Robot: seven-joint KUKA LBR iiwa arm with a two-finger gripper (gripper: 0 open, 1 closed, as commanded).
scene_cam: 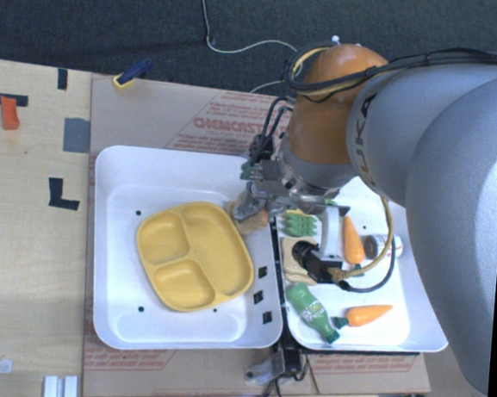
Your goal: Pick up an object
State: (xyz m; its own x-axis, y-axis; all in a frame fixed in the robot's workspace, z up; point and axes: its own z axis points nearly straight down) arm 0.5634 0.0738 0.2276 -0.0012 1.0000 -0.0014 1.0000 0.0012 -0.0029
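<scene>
Candidate objects lay in the right bin under the arm's wrist.

A green bottle (pixel 312 310) lay at about six o'clock in the right bin (pixel 418 333), an orange carrot (pixel 368 314) just beside it at four o'clock, a second carrot (pixel 352 240) nearer the centre. The hand (pixel 261 199) sat at the bin's ten o'clock corner, over the divide with the left bin (pixel 106 250), which carried a yellow divided plate (pixel 193 254); I could not tell whether it gripped anything. A good try would centre over one free-lying piece, the lower carrot perhaps, away from the walls, and descend straight before closing.
</scene>
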